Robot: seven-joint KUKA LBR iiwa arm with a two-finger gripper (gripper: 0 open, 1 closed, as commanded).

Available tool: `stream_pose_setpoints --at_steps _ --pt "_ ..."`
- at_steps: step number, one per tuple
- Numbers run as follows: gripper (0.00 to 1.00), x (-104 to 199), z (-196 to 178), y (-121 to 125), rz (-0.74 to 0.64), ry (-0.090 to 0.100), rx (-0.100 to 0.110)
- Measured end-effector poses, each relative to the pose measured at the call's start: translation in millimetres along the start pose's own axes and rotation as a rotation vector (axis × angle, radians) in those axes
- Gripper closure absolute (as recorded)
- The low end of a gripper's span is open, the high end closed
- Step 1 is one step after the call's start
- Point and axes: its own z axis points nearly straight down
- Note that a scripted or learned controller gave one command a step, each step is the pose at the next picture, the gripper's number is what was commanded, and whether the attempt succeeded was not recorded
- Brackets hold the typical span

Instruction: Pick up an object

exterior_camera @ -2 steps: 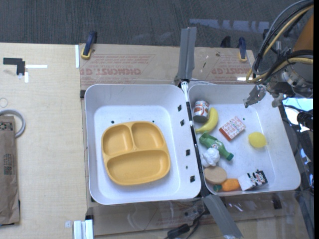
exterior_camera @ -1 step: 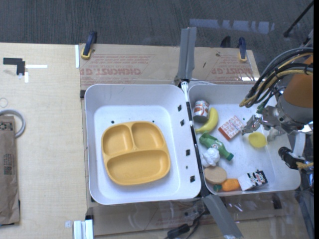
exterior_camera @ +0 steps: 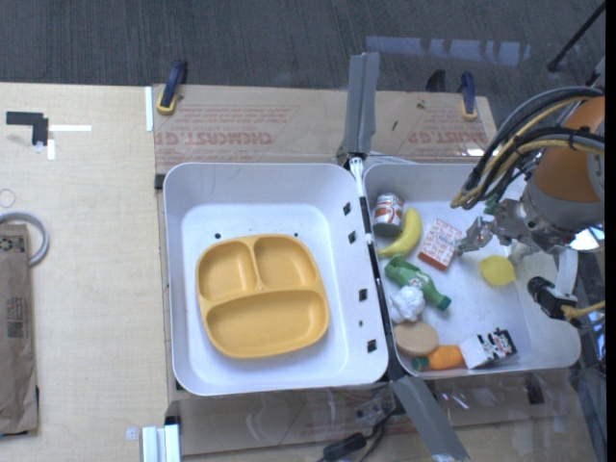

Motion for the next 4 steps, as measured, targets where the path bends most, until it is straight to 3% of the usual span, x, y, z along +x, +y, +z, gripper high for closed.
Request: stream_pose_setpoints --at_steps 1,2,3,4 --pt "0.00 15.9 0.4 34.5 -0.071 0.000 0.000" --pt "0.00 -15.8 0.7 -22.8 -0.077 0.007 0.004" --pt "1.00 -20.4 -7.6 -22.7 -0.071 0.000 0.002" --pt "1.00 21.3 -127.5 -46.0 -0.200 0.000 0.002"
